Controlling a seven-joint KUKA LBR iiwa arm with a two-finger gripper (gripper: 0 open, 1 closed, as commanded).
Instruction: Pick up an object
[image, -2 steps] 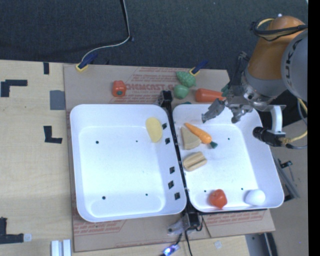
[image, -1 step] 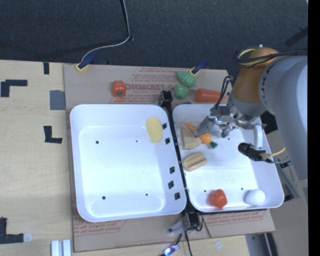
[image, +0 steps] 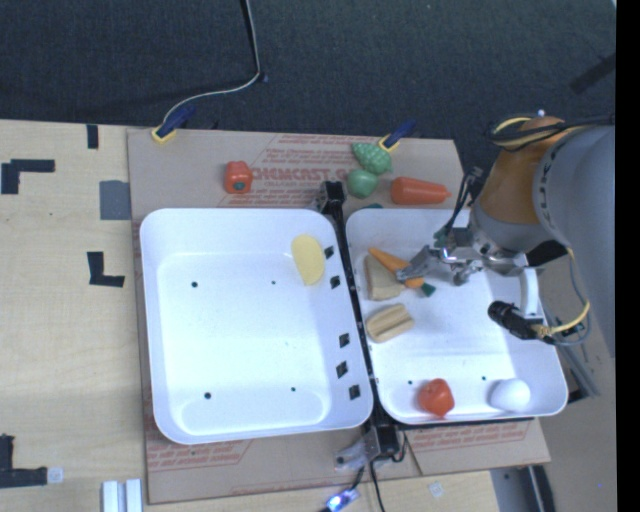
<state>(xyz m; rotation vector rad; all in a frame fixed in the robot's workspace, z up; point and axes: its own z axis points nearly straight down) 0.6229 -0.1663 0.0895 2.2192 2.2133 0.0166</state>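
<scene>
Brown cardboard sheet (image: 290, 175) under both bins, small red toy (image: 237, 177) on it behind left bin, green toys (image: 368, 168) beside orange carrot (image: 419, 190) behind right bin, white cable (image: 235, 85) over dark cloth (image: 120, 50).

White bins (image: 240, 230) hold a yellow piece (image: 309, 259), tan bread (image: 389, 322), a red tomato (image: 435, 397) and perhaps a white egg (image: 511, 394).

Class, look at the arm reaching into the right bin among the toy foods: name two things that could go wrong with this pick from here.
1. The claw sits over a tight cluster: the small carrot lies against the tan wedge, so it might nudge or catch both.
2. The bread roll lies just below; a slip may knock it toward the bin wall.
</scene>
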